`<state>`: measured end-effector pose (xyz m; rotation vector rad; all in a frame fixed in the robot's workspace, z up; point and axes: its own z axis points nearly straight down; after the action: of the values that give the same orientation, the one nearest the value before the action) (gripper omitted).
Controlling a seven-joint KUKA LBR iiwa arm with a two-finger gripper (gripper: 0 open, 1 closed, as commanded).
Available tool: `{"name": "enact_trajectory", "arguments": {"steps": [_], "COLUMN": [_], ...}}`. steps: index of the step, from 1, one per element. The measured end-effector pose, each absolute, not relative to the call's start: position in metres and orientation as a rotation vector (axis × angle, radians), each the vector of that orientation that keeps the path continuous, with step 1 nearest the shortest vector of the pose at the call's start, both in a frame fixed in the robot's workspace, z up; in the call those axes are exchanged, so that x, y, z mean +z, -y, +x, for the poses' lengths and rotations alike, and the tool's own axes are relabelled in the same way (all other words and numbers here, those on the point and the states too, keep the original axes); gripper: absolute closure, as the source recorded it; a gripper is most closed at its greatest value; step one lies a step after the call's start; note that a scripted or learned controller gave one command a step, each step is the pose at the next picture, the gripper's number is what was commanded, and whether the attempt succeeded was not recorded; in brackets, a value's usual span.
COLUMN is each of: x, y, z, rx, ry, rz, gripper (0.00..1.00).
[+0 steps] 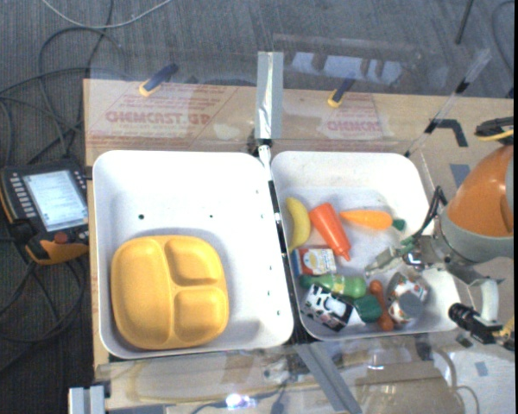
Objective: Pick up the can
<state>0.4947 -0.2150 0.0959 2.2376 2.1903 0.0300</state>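
Observation:
The can (pixel 408 295) is a silvery cylinder with a reddish mark, lying at the front right of the right bin (pixel 345 172). My gripper (pixel 401 259) hangs just behind and above the can, on the grey arm with the orange band (pixel 490 198) that comes in from the right. The gripper's dark parts overlap the can's top edge, and I cannot make out whether it touches the can.
The right bin also holds a banana (pixel 299 221), an orange bottle (pixel 330 229), a carrot (pixel 368 220), a small carton (pixel 317 260), a green bottle (pixel 338 285), a black-and-white item (pixel 329 307) and a small red fruit (pixel 376 288). A yellow divided tray (pixel 169 291) lies in the left bin (pixel 180 179).

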Motion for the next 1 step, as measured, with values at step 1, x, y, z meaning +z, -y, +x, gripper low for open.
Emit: {"name": "enact_trajectory", "arguments": {"steps": [1], "x": [0.0959], "y": [0.215], "z": [0.4947], "rx": [0.03], "ry": [-2.19], "rz": [2.237], "gripper": [0.0]}}
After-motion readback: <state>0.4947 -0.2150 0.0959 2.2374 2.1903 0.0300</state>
